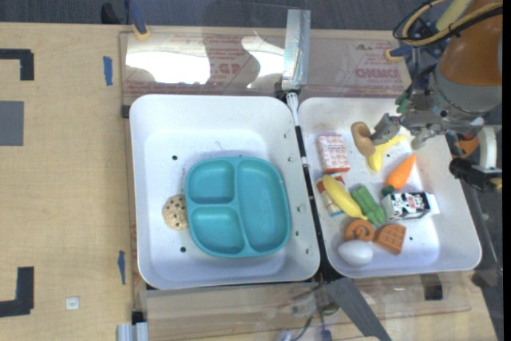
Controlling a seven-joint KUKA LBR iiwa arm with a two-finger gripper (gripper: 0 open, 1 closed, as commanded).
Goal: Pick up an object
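The claw (402, 126) hangs low over the back of the right bin (459, 247), at the end of the grey arm (471, 76) reaching in from the right. I cannot tell its state; nothing is visibly caught in it. Right beside the claw lie a tan piece (363, 136) and a yellow piece (382, 152), so close I cannot say whether it touches them. Just in front of the claw sits a carrot (402, 170); further forward lie a small carton (410, 204), a green pod (368, 202), a banana (342, 196), a waffle (390, 238), a pretzel (358, 230) and an egg (355, 253). A snack box (333, 152) lies to its left. Well off to its left, the other bin (152, 172) holds a teal tray (236, 205) and a cookie (175, 212). Judgement: nothing lifted yet; grasp and raise remain.
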